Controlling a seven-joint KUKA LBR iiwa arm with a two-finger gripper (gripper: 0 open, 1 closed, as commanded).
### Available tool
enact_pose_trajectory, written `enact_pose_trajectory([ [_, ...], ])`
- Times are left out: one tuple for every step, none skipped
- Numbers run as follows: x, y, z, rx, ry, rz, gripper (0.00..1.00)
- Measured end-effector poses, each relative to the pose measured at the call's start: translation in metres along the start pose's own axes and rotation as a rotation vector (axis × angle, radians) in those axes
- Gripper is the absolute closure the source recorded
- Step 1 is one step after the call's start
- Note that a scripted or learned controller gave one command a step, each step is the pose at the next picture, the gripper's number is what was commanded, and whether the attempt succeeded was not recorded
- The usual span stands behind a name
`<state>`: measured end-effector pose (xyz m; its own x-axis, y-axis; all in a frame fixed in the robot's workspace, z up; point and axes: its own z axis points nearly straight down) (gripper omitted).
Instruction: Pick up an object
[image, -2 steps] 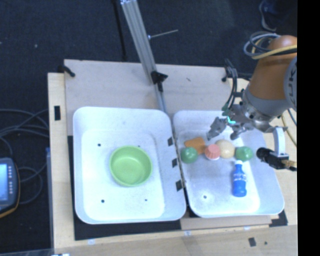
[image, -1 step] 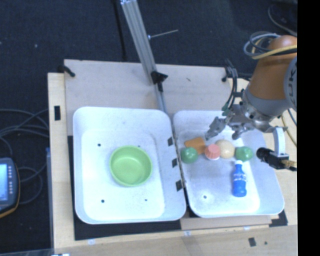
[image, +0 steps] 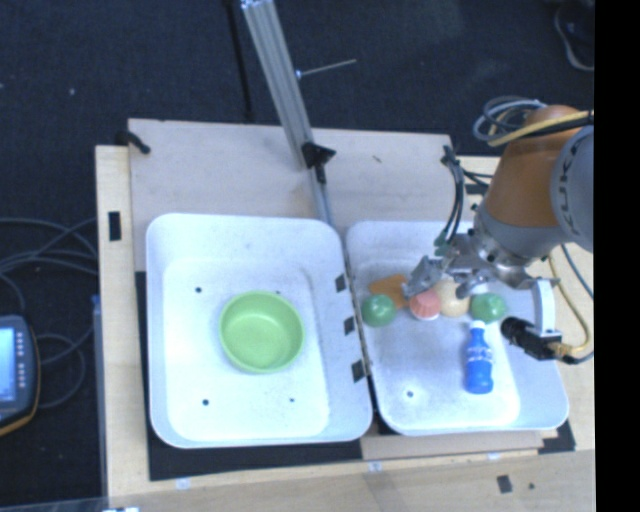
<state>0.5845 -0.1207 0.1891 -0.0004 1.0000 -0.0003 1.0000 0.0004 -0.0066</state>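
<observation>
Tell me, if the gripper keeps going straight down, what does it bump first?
Probably the pink ball. The gripper hangs over the cluster in the right bin, with the pink ball and a yellowish ball just beneath it. Height is hard to judge from above, so it might touch either.

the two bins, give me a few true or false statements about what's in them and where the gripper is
1. A green bowl sits in the left bin. True.
2. The blue bottle lies in the left bin. False: it lies in the right bin.
3. The gripper is over the right bin, near a cluster of small balls. True.
4. The green bowl holds a red ball. False: the red ball is in the right bin, beside a green ball.
5. The arm reaches over the left bin. False: it is above the right bin.
</observation>
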Motion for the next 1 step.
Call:
enact_pose_trajectory([
  [0.0025, 0.0032, 0.0604, -0.004, -0.003, 0.002, 0.0],
])
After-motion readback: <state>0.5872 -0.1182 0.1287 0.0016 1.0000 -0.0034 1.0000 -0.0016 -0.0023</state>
